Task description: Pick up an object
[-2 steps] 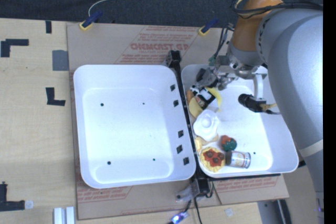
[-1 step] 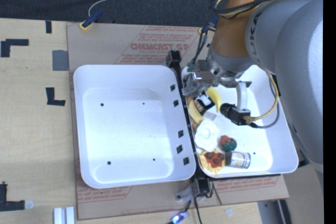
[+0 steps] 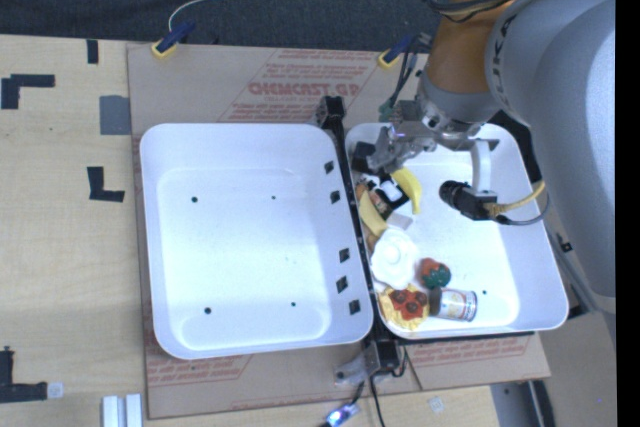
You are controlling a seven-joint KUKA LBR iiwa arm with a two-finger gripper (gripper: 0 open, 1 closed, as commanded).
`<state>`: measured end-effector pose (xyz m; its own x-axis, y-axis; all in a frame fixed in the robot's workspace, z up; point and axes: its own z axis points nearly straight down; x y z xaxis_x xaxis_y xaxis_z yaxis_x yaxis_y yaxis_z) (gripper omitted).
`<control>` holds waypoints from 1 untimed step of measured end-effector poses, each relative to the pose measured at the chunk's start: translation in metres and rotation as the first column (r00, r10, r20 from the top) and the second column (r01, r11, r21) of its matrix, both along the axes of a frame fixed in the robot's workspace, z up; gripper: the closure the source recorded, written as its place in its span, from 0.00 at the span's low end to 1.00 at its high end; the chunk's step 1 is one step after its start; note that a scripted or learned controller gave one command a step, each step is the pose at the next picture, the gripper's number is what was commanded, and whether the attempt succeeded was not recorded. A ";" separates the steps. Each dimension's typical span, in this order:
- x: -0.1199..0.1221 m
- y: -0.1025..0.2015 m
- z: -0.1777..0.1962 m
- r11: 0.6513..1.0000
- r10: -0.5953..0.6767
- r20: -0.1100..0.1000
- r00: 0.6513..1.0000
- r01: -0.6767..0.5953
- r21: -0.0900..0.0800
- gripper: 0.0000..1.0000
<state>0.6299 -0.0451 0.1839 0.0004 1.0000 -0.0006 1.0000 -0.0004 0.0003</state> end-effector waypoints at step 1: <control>0.033 0.041 0.160 1.000 0.008 0.019 1.000 -0.008 0.001 1.00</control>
